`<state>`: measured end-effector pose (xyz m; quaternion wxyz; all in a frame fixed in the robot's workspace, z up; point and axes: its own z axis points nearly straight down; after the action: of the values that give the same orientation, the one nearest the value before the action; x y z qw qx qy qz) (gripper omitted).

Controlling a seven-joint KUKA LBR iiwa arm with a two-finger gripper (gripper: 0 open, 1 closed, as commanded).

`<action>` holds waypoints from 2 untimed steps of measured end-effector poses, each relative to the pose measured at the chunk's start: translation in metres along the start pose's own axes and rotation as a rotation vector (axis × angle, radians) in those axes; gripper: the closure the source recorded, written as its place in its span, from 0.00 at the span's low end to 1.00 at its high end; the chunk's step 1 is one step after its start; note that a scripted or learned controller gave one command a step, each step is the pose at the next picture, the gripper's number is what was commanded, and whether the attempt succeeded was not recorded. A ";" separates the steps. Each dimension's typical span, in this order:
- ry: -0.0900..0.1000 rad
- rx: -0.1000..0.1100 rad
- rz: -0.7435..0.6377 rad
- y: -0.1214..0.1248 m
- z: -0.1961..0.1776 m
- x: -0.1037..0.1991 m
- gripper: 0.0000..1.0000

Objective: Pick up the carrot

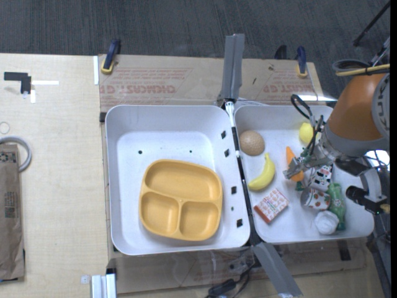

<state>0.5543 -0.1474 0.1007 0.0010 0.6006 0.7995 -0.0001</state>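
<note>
Pincer (299, 170) sits low over the carrot (289, 158) in the right bin (291, 233)

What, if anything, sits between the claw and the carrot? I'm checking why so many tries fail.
Nothing visible does. The claw is right over the carrot in the right bin; the banana lies apart to the carrot's left, and the lemon behind it.

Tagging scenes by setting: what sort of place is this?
Probably a robot lab pick-and-place bench, not a kitchen. Two shallow white plastic bins sit clamped on a cardboard-covered table; toy foods such as a yellow plastic banana and an orange carrot lie under the grey arm's gripper.
</note>
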 end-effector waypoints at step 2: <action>-0.001 0.000 0.002 0.000 -0.009 -0.001 1.00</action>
<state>0.5545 -0.1479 0.1097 0.0014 0.6014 0.7989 -0.0002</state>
